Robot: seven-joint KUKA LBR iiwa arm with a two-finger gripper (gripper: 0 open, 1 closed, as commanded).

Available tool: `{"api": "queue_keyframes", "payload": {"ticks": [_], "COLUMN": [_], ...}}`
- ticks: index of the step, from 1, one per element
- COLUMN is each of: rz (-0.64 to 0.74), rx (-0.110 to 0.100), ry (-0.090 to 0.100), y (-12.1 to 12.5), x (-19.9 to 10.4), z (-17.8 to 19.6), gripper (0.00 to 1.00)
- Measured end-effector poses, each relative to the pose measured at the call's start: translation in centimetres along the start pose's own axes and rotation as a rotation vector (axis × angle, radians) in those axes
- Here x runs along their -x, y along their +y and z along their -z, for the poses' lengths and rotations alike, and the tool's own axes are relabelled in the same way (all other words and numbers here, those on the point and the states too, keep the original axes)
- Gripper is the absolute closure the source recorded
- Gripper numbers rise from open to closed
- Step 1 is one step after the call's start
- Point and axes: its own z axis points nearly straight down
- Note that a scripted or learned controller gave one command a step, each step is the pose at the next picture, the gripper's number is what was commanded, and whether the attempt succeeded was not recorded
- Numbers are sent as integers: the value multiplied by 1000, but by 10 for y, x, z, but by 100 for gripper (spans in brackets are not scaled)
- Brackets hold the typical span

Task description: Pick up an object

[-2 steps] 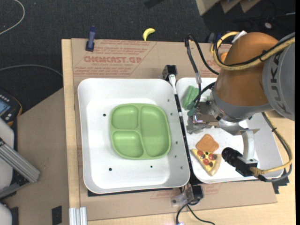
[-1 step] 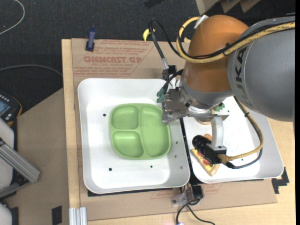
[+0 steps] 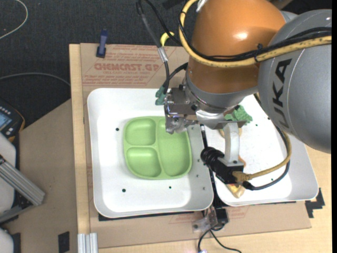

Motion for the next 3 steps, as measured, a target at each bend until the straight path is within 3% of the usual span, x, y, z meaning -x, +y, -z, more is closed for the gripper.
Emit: {"api": "queue_keyframes", "payload": {"ticks": [1, 2, 3], "rz": [-6, -6, -5], "rx": [12, -5, -2], "ry": [3, -4, -4], "y": [13, 12, 13], "x": [-9, -9, -10], "z": [196, 196, 207], "gripper": [100, 100, 100]}}
